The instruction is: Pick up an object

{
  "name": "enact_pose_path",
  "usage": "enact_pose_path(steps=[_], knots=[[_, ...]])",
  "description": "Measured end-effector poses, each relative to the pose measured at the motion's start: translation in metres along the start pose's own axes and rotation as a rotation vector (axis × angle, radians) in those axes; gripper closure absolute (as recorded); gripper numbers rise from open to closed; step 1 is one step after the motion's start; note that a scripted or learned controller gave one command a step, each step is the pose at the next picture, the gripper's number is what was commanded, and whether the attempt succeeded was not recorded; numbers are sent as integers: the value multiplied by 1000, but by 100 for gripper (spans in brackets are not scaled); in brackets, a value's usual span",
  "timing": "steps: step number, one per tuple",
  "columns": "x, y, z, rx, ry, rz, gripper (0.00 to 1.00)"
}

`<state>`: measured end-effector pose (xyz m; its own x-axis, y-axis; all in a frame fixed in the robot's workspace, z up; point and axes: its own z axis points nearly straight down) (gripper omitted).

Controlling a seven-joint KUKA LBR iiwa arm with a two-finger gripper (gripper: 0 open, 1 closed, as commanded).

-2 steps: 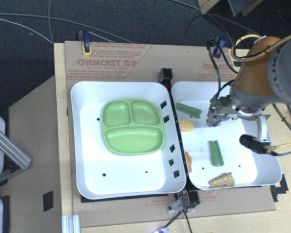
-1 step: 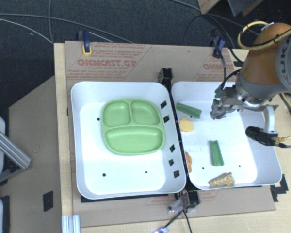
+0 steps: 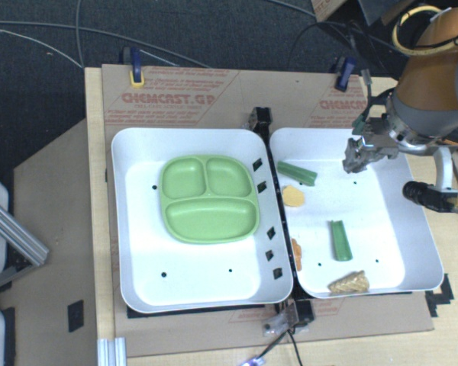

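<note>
The gripper (image 3: 356, 161) hangs over the upper part of the right bin (image 3: 412, 239), at the frame's right; whether it is apart or together cannot be told, and nothing shows in it. Nearest lies a green stick (image 3: 297, 174), slanting just left of it near the bin's upper left. It looks light, stiff and smooth, perhaps slippery, so it is best pinched across its narrow middle.
</note>
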<state>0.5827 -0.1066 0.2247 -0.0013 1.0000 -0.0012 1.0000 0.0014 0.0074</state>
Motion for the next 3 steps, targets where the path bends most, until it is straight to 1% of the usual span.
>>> enact_pose_path(steps=[1,2,3], knots=[[61,-18,3,11,5,-5,100],[114,-39,12,12,5,-4,100],[156,-54,1,11,5,-4,100]])
